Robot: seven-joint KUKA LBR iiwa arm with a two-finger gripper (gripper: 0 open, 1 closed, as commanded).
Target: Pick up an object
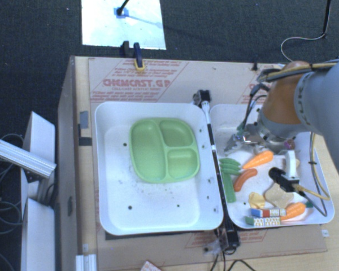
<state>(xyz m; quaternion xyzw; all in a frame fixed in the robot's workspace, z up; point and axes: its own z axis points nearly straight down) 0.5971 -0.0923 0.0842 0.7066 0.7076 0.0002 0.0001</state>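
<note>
Nearest, small boxes and an orange carrot lay in the right bin, the gripper above another carrot, its grasp impossible to tell, holding nothing visible; a good pick needed centring over that carrot, avoiding the pea pod.

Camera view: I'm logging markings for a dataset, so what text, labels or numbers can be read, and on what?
"CHEMCAST GP", red print repeated on the brown sheet beneath the bins; the smaller repeats are too blurred to read.
Printing on the small box in the right bin: too small to read.
</note>
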